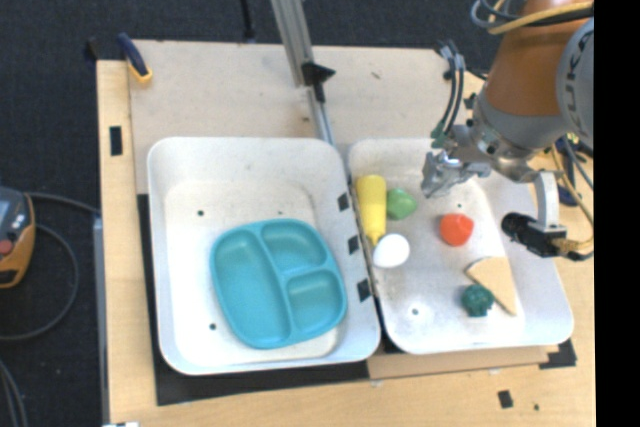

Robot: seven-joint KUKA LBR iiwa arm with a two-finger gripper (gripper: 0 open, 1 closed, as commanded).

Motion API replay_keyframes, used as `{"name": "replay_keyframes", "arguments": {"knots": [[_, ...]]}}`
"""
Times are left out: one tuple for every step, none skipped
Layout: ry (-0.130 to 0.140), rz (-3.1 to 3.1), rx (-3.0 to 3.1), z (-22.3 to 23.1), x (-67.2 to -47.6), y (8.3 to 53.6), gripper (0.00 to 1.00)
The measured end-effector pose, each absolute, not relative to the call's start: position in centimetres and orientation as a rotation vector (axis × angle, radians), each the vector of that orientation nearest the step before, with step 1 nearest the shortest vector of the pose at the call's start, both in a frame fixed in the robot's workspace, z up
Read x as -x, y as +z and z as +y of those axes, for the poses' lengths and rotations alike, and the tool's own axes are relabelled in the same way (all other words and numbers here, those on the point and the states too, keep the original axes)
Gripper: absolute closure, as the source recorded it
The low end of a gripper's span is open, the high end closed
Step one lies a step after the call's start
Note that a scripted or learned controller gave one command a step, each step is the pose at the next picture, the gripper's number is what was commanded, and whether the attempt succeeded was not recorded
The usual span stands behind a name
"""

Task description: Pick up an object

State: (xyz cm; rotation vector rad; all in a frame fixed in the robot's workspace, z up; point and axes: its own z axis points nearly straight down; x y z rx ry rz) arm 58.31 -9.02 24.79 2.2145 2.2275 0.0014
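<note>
The right bin [540, 315] holds several objects: a yellow cylinder [371, 205], a green piece [401, 205], a white ball [390, 250], a red-orange ball [456, 229], a tan wedge [495, 281] and a dark green lump [477, 300]. My gripper [438, 177] hangs over the bin's back part, just right of the green piece and above-left of the red-orange ball. Nothing shows between its fingers.
The left bin [180, 175] holds a blue divided plate [278, 281]. A slanted metal rail [290, 15] rises behind the bins. The arm's orange band [535, 55] and cables fill the right side. A clamp [135, 60] sits at the bench's far left corner.
</note>
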Motion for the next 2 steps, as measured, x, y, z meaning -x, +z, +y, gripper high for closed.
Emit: {"name": "replay_keyframes", "arguments": {"knots": [[0.002, 2.229, -2.214, -3.4, -58.4, 23.8, 1.00], [0.006, 2.230, -2.211, 1.6, -58.1, 24.9, 1.00]]}}
